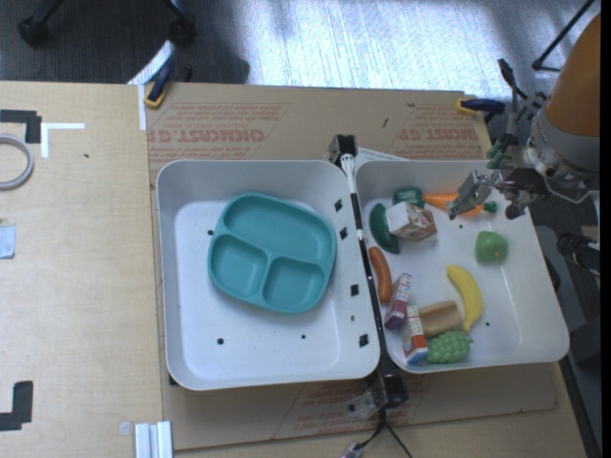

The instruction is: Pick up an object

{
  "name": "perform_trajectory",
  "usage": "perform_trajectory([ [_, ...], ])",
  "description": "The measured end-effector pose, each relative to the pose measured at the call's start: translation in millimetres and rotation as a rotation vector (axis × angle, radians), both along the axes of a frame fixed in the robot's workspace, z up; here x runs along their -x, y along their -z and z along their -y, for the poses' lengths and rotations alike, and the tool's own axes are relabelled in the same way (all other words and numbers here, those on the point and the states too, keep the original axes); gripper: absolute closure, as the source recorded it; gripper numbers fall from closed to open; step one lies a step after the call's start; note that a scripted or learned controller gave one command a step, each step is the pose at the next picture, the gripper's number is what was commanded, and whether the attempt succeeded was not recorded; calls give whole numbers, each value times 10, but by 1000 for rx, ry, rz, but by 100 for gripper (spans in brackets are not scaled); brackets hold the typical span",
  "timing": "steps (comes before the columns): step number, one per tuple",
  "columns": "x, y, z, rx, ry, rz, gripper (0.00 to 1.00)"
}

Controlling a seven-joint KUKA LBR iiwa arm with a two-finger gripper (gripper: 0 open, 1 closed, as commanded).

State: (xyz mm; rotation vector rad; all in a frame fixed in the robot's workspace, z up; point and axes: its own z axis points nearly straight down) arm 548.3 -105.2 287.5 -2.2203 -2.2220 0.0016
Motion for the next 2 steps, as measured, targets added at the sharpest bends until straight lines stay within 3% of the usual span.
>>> perform_trajectory([
  [1, 330, 1379, 68, -1, 3, 0, 0],
  [2, 711, 1957, 475, -1, 3, 0, 0],
])
